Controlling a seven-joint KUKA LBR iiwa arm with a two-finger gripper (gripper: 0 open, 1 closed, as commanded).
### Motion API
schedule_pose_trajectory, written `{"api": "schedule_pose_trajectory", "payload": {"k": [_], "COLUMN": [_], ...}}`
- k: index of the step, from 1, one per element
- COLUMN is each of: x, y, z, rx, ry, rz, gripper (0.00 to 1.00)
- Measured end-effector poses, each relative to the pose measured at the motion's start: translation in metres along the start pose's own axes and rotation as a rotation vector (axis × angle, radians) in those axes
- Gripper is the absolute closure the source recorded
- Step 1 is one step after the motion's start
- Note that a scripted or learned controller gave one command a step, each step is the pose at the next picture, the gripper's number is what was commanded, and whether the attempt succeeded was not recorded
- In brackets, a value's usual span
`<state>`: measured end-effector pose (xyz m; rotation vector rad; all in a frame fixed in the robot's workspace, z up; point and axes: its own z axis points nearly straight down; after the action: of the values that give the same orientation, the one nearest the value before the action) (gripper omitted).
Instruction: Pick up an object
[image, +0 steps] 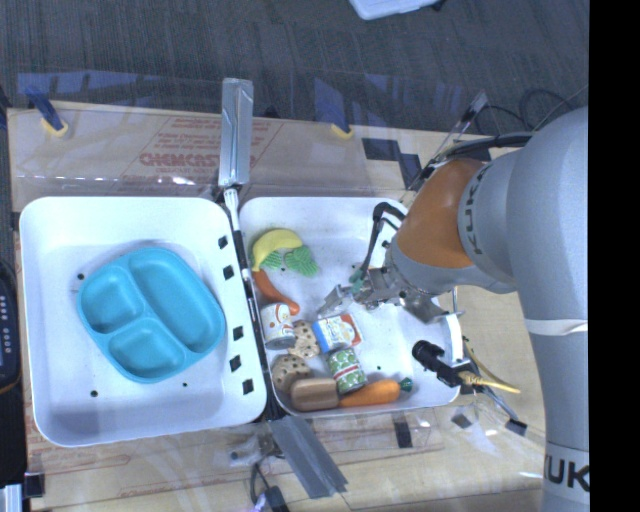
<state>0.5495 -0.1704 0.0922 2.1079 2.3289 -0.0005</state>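
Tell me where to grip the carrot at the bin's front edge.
Grip the carrot across its thick orange middle, coming straight down. It lies flat along the front wall, so close the fingers front to back. The can crowds its left end.

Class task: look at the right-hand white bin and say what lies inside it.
The right bin holds toy food: a yellow banana, a green piece, a carrot, a small can, a bread loaf. The arm covers the bin's right part, hiding anything beneath.
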Motion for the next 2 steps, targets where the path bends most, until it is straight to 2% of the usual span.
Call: {"api": "schedule_pose_trajectory", "payload": {"k": [1, 2], "x": [0.046, 0.065], "y": [-0.058, 0.009], "z": [0.001, -0.001], "rx": [0.003, -0.003], "ry": [0.003, -0.008], "rz": [-0.051, 0.033], "gripper": [0.00, 0.00]}}
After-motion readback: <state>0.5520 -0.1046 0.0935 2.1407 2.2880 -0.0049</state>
